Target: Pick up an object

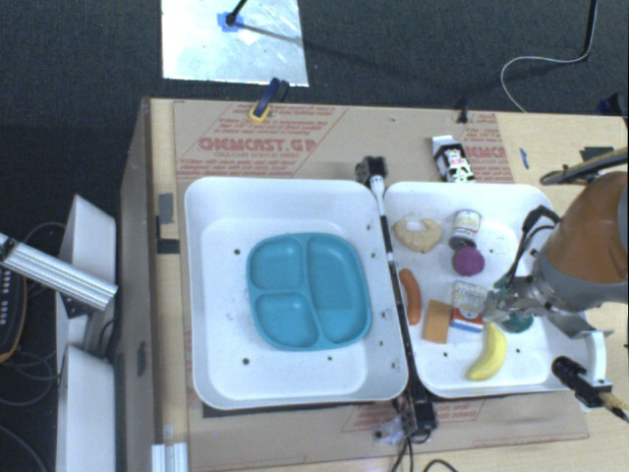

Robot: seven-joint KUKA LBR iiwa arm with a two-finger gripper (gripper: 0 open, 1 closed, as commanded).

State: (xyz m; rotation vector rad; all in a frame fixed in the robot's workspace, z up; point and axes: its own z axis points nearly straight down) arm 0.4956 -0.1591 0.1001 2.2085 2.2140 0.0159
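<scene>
Two white bins sit side by side on the counter [295,141]. The left bin [211,264] carries a blue divided plate [308,291] at its centre.

The right bin [531,205] holds the loose things. A bagel [419,233] lies at about 10 o'clock in it, with a small jar [466,226] just beside it toward 12. A purple ball [469,261] rests near the middle, below the jar. A sausage [411,295] lies along the bin's 9 o'clock wall. An orange block [437,322] sits at about 7 o'clock, touching or nearly touching a clear packet [470,301] to its 2 o'clock. A banana [488,353] lies at 6 o'clock, tilted, near the front wall.

The arm [590,254] reaches in from 3 o'clock. The tool [506,306] hangs low over the bin, just beside the packet's right edge and above the banana's upper tip. Whether it is released or clenched I cannot tell; nothing is plainly seen in its grasp.

Beyond the bins, at 12 o'clock on the counter, lies a small black-and-white box [451,159].
</scene>
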